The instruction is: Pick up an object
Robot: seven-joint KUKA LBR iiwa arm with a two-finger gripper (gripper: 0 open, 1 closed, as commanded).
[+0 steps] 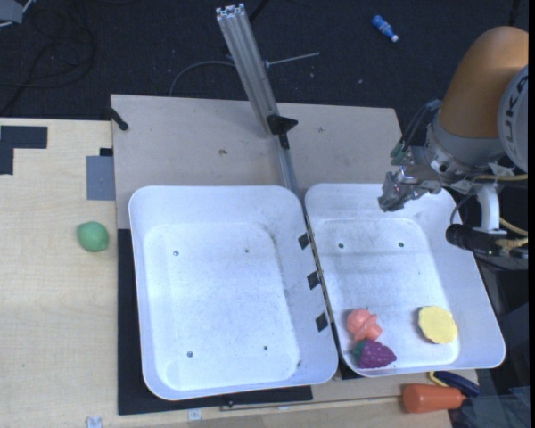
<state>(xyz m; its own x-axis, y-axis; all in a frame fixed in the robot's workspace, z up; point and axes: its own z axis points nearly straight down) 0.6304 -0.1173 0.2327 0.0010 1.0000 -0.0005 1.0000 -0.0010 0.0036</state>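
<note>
Over the right bin's (481,328) far edge, gripper (394,196) hangs low; its fingertips are a dark blur, so spread or pressed together I cannot tell, and nothing shows between them. Arm cut off at the frame's right; partial lettering "UK" visible on its grey housing. Pickable items sit well apart from the gripper, at the bin's near end: pink toy (365,323) touching purple grapes (374,355), yellow piece (438,325) beside them. Orange object (431,398) lies outside the bin, partly hidden. Green ball (93,236) far left on the bench.
</note>
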